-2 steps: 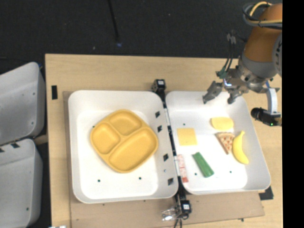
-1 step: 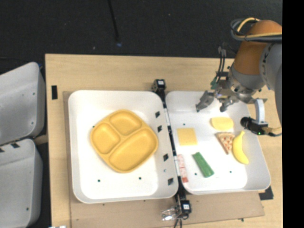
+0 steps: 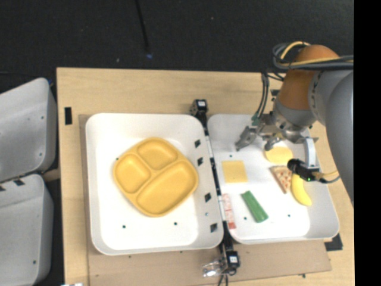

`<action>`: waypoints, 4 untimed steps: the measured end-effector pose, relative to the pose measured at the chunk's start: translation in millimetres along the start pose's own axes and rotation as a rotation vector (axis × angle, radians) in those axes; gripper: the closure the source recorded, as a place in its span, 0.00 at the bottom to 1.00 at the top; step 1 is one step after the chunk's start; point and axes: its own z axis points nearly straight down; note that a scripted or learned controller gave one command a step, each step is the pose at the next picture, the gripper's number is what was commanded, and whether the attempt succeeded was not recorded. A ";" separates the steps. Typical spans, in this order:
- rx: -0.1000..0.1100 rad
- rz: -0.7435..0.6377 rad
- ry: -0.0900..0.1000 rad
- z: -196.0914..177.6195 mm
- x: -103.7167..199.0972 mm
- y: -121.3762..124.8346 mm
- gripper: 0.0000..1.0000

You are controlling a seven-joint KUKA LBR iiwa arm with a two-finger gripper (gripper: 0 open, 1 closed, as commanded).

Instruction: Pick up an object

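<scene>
Gripper (image 3: 257, 137) released, upper right bin (image 3: 321, 222); risk: jaws land between cheese slice (image 3: 234, 171) and yellow round (image 3: 278, 155), grabbing 0.

You get even, fairly bright light from overhead across the table (image 3: 161, 82), with only thin, soft shadows hugging the objects. The two white bins (image 3: 107, 219) sit close to overexposed, so their surfaces lose detail. Across the top of the frame the background falls nearly black. The picture is low in resolution and slightly soft throughout; small parts blur.
</scene>
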 end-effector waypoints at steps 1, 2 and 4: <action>-0.007 0.001 -0.001 -15.0 -1.0 1.8 1.00; -0.011 -0.003 0.000 -79.9 -0.4 6.0 1.00; -0.007 -0.004 0.001 -147.8 -7.6 8.3 1.00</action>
